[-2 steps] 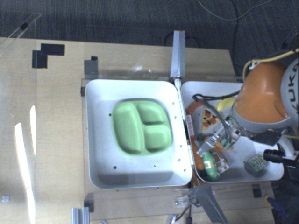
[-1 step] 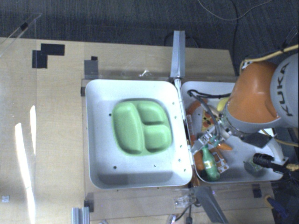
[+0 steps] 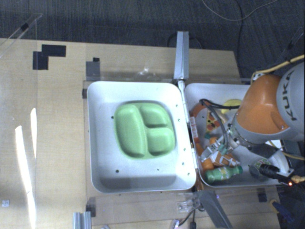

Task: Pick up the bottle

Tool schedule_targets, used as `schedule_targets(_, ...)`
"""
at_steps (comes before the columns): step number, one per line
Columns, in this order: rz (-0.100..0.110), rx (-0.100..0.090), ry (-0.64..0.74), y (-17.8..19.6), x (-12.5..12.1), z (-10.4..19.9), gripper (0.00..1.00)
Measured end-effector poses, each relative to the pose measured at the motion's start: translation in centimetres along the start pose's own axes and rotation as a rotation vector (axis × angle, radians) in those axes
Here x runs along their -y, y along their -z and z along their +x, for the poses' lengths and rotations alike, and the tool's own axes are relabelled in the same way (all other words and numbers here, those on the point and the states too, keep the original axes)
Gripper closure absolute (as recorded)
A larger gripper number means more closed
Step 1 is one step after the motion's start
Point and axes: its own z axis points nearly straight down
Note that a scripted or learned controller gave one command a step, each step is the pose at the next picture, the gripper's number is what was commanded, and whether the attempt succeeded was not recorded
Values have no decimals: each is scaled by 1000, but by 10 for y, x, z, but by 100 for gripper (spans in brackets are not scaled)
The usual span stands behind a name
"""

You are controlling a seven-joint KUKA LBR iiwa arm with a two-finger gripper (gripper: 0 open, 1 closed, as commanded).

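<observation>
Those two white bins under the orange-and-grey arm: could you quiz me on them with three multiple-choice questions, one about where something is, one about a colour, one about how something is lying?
1. Where is the divided tray?
A. In the left bin
B. In the right bin
C. On the wooden bench outside the bins

2. What colour is the bottle near the right bin's front wall?
A. Red
B. Green
C. Blue

3. How is that bottle resting?
A. Standing upright
B. Lying on its side
C. Lifted above the bin

Answers:
1. A, since the tray sits in the middle of the left bin.
2. B, since its body is green, with a pale cap end.
3. B, since it lies lengthwise along the floor of the right bin, beside a heap of small items under the arm.
</observation>
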Motion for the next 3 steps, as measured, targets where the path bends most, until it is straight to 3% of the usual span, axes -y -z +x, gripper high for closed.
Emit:
schedule_targets(1,0,0,0,0,0,0,0)
schedule_targets(2,-9,13,122,-46,16,-32,0)
schedule_targets(3,-9,12,121,-46,16,-31,0)
